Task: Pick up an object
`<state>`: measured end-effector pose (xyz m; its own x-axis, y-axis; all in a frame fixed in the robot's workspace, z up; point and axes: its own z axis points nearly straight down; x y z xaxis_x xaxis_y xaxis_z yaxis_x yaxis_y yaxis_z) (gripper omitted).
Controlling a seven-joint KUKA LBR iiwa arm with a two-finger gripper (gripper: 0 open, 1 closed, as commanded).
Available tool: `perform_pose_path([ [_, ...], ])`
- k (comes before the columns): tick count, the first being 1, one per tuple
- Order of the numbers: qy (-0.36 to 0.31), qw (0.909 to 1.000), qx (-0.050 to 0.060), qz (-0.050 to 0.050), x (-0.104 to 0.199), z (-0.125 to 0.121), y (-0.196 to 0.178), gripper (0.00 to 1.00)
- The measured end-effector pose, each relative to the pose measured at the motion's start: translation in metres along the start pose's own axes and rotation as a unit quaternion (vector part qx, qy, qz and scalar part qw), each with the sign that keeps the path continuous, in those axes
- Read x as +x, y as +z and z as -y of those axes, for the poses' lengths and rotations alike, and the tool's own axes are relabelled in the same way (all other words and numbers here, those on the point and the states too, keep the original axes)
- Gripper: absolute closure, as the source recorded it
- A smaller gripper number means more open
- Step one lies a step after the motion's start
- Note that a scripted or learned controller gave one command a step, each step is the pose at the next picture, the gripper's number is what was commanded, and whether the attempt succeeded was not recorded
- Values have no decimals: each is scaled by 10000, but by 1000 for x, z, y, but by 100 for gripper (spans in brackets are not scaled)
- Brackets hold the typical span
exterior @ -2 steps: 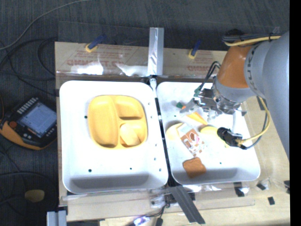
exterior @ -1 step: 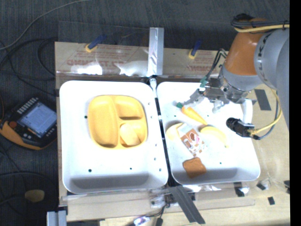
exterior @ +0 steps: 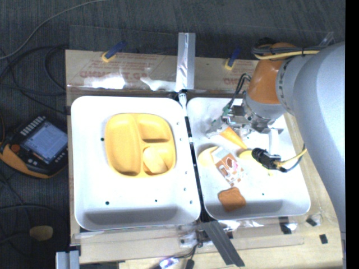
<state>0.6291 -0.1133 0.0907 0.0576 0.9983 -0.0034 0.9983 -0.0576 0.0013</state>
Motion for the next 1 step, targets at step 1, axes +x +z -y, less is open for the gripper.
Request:
perform_pose_path([
  [1,22,10000,-43,1,-11,13,2,0],
])
